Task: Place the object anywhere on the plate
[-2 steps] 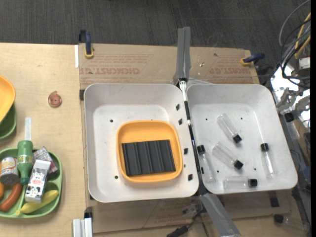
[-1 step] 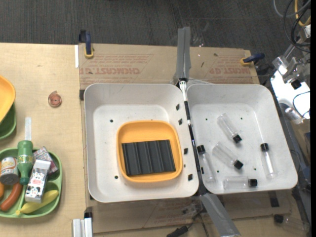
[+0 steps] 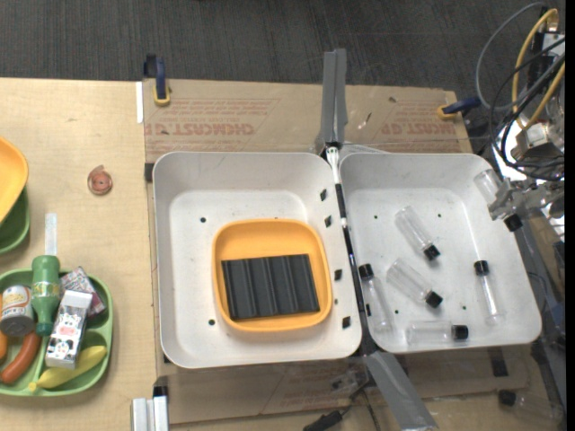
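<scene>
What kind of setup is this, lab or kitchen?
Probably a robot test bench in a lab: two white bins on taped cardboard, clear vials as pick items, an orange plate, loose cabling at right.

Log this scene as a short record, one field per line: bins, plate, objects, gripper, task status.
left bin: holds an orange plate with a dark ribbed block lying on it
right bin: holds several clear vials with black caps, scattered, lying flat
vial positions: all in the right bin, none on the plate
gripper: at the right bin's right edge, apparently holding a clear vial
bench left side: green tray of toy food, beside the bins
task status: no vial placed on the plate yet
</scene>
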{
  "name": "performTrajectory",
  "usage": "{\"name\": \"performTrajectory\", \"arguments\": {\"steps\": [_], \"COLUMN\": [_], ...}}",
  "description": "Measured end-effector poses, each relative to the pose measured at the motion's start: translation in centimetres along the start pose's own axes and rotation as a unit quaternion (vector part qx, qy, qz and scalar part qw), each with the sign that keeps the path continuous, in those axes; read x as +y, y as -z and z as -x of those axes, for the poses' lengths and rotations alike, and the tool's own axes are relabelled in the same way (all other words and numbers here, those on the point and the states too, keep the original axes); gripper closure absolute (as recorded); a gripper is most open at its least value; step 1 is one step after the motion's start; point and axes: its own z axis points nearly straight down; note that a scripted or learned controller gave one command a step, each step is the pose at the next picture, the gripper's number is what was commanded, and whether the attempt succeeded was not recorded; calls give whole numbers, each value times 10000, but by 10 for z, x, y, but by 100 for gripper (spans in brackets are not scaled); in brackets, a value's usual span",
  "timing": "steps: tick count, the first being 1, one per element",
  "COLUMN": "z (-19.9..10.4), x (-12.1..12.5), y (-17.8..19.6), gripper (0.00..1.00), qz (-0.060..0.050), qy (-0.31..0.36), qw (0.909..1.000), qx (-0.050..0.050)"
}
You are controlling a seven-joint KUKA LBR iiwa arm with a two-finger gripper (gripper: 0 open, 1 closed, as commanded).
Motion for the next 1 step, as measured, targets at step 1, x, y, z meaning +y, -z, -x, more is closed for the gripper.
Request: {"name": "performTrajectory", "arguments": {"steps": [1], "z": [-18], "x": [-77], "y": [83], "gripper": [100], "qz": [-18], "qy": [27], "qw": [10000], "qx": [-2]}}
